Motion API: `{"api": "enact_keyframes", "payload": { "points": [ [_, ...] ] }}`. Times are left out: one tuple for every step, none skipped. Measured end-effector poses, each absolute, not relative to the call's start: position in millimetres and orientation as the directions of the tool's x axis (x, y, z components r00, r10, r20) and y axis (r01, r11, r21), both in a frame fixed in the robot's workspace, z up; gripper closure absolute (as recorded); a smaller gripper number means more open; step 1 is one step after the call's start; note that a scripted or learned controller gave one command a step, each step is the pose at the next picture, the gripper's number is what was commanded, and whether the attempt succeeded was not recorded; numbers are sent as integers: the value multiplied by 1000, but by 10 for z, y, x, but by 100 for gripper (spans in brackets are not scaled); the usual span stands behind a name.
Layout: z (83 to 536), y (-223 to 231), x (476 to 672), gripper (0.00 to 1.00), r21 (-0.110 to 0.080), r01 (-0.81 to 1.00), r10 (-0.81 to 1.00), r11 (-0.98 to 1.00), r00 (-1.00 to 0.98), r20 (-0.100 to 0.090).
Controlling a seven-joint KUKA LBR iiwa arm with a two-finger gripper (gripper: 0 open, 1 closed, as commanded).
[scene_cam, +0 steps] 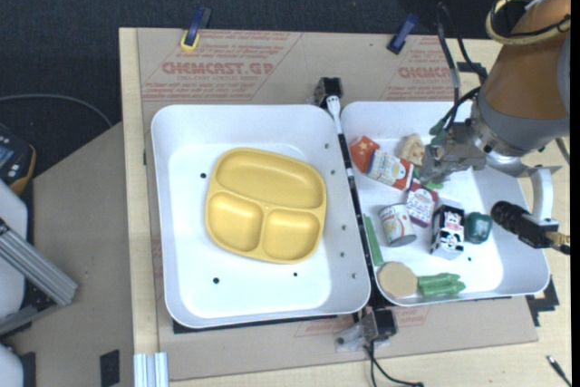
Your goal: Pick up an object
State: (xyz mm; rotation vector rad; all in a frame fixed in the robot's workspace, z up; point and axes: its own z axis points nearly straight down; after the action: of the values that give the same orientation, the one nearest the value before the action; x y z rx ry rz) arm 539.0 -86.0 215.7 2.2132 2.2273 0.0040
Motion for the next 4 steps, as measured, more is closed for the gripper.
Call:
{"api": "enact_keyframes", "payload": {
  "points": [
    [2223, -323, 5688, 100, 5, 1000, 1000, 8, -8, 1],
    [2193, 148, 5899, 100, 4, 1000, 1000, 6, -6, 1],
    [2308, 407, 5846, 100, 4, 1000, 1000, 4, -4, 0],
    [2165, 229, 5880, 100, -3, 1000, 1000, -2, 2, -1]
  ]
}}
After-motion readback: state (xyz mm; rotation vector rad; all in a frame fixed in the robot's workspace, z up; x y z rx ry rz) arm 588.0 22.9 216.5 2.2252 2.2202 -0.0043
